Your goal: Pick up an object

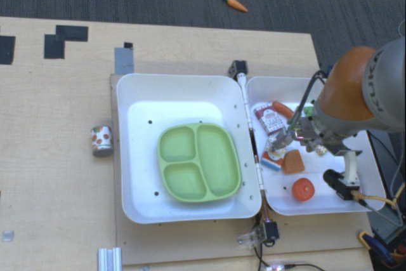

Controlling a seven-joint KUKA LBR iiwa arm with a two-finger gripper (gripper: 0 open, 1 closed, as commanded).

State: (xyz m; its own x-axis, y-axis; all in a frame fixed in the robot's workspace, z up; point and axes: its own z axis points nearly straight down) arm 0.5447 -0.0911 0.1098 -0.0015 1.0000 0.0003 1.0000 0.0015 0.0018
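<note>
The fingers [279, 146] are down in the right bin [374, 197], low over a cluster of small things near its left wall. Whether they are spread or closed, or gripping anything, cannot be told, since the wrist above hides them. Just beside their tip, toward the near rim, lies a small blue, white and red piece [271, 164], and just right of that a brown wedge [293, 162]. On the far side of the fingers lie a red-and-white packet [268, 118] and a red sausage [283, 109], close together. A bit of green [309, 111] shows to the right of these. Nearer the front rim than the wedge sits a red tomato [304, 189], apart from the fingers. Left of the fingers, past the wall, the left bin [136, 98] holds a green divided plate [198, 162]. Well left again, a small can [101, 139] rests on the bench [51, 200].
</note>
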